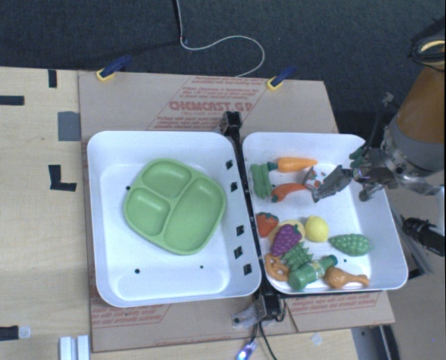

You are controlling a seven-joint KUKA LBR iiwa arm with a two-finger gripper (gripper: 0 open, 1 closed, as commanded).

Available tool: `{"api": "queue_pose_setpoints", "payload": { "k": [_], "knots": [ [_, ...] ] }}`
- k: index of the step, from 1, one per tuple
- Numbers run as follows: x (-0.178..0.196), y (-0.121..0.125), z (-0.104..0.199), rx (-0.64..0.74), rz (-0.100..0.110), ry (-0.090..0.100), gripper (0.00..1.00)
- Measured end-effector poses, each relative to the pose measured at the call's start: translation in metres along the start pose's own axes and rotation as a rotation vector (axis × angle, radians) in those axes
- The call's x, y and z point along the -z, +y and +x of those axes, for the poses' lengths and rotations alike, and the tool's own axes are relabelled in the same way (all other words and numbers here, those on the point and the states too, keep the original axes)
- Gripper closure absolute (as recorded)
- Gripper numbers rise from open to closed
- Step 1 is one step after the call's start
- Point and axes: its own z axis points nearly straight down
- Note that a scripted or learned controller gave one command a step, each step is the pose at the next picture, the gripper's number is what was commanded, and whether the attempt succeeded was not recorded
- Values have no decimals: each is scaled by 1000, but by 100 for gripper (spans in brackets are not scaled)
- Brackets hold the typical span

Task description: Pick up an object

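Over the right bin, fingers spread, nothing held

Above the right bin (373, 223), up near its far right side: gripper (345, 184) hanging with fingers spread apart, nothing between them. Just left of the nearer fingertip, orange carrot (296, 163) and a red-orange pepper (289, 191). Closer to the front, yellow lemon (316, 229), purple grapes (284, 239), bumpy green piece (350, 243). Over in the left bin (110, 201), green divided plate (176, 205) sitting alone.

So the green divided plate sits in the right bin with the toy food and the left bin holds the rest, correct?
Not quite. The camera view shows the green divided plate alone in the left bin, while the toy food lies in the right bin, where the gripper hovers.
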Motion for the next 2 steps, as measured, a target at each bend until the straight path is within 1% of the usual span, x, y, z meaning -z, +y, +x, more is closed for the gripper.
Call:
{"api": "queue_pose_setpoints", "payload": {
  "k": [1,2],
  "knots": [
    [179,-16,67,0,-12,-1,0],
    [180,-16,65,-5,7,-3,100]
  ]
}}
